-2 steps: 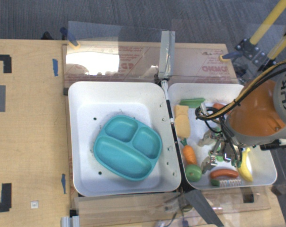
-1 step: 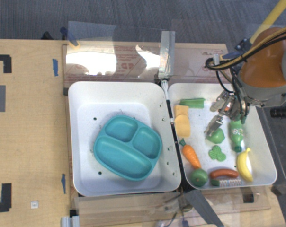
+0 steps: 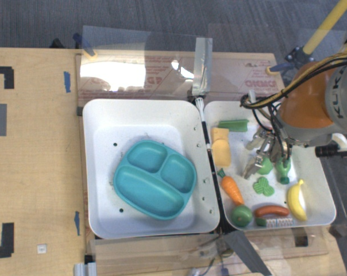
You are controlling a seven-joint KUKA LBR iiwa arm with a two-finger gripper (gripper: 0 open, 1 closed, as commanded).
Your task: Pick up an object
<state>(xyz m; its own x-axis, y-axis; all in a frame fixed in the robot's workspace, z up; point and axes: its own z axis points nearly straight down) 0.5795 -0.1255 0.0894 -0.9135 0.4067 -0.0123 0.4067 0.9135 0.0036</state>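
Note:
My gripper (image 3: 261, 161) hangs low in the right bin (image 3: 326, 209), its metal fingers spread over a small green toy (image 3: 266, 167) that lies partly under them. Around it lie a green broccoli piece (image 3: 263, 186), a green bottle-shaped toy (image 3: 284, 171), a yellow banana (image 3: 297, 200), a red sausage (image 3: 271, 211), an orange carrot (image 3: 231, 189), a round green fruit (image 3: 241, 215), a yellow block (image 3: 220, 148) and a green bar (image 3: 234, 125). Nothing is lifted between the fingers.
The left bin (image 3: 99, 125) holds a teal divided plate (image 3: 155, 178). A clear panel and a metal post (image 3: 201, 68) stand behind the bins. The grey and orange arm (image 3: 311, 105) reaches in from the right, with cables above the wrist.

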